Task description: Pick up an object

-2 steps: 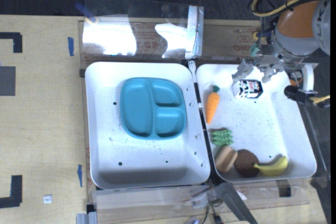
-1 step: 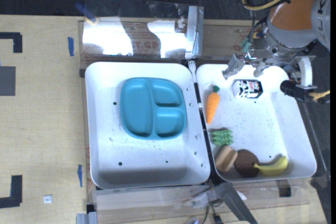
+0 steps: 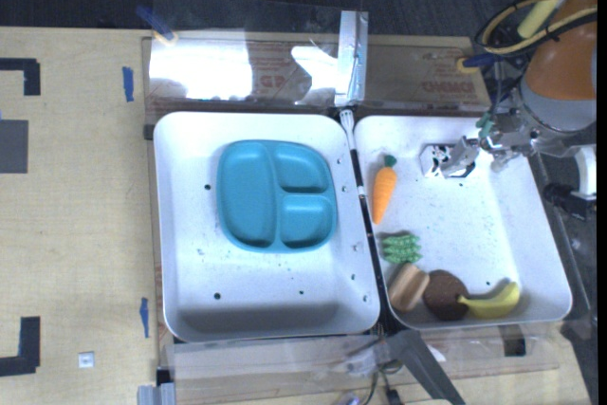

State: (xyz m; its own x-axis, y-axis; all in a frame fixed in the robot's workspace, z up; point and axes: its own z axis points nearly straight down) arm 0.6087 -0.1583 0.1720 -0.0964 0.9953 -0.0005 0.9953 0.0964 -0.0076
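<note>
Progress looks early: gripper [image 3: 453,160] hangs over right bin [image 3: 531,232] upper area, fingers apparently slightly apart with nothing between them. Carrot [image 3: 383,190], banana [image 3: 493,299] and other toy food lie in the bin, unpicked.

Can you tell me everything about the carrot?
The carrot is a small orange toy with a green tuft on top; it looks like plastic. It lies flat in the right bin, close to that bin's left wall, with the leafy end pointing to the far side and the thin tip pointing to the near side. It looks whole. Nothing holds it: the pincer is off to its right, apart from it. A bumpy green toy lies just past its tip.
</note>
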